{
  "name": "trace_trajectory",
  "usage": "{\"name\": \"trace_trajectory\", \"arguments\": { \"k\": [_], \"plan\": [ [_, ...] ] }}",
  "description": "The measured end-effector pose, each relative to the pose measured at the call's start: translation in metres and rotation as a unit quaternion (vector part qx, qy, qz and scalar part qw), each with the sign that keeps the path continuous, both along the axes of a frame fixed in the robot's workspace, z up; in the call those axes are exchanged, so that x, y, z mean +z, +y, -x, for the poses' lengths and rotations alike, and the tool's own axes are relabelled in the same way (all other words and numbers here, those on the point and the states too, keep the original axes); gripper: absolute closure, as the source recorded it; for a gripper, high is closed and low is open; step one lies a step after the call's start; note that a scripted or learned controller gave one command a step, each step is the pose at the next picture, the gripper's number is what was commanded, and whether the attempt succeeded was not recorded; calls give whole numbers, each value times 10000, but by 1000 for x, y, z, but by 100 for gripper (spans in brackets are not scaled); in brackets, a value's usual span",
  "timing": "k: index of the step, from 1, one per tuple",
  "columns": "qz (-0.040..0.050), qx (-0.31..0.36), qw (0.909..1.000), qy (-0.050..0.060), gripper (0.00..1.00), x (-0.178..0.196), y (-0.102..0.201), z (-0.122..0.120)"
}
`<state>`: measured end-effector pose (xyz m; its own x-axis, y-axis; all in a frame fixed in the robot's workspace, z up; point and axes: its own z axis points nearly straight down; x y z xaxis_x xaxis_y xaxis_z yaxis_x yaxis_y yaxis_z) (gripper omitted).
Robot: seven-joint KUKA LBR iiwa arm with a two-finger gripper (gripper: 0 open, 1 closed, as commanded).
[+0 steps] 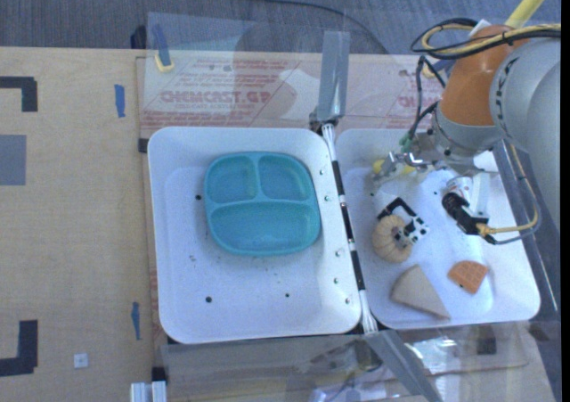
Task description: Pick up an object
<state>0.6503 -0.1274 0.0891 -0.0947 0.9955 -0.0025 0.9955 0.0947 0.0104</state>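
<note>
The right bin (512, 302) holds three food-like items. A round tan bun (389, 240) lies near its left wall. A pale tan wedge (419, 291) rests toward the front, and a small orange piece (468, 276) lies to the wedge's right. My gripper (406, 219) hangs over the bun's upper right edge, open, its black fingertips (396, 208) spread apart. Nothing sits between the fingers. The grey arm with its orange band (472, 88) reaches in from the upper right.
The left bin (178, 302) holds a teal divided plate (263, 202). A metal divider (343, 213) separates the two bins. Cables and a black connector (459, 210) hang by the wrist over the right bin's back half.
</note>
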Motion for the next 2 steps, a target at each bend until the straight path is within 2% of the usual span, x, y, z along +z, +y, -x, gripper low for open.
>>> {"name": "trace_trajectory", "arguments": {
  "k": [1, 2],
  "plan": [
    [48, 876, 9960, 138, 0, 0, 9, -12],
    [75, 877, 9961, 71, 100, 13, 8, -15]
  ]
}}
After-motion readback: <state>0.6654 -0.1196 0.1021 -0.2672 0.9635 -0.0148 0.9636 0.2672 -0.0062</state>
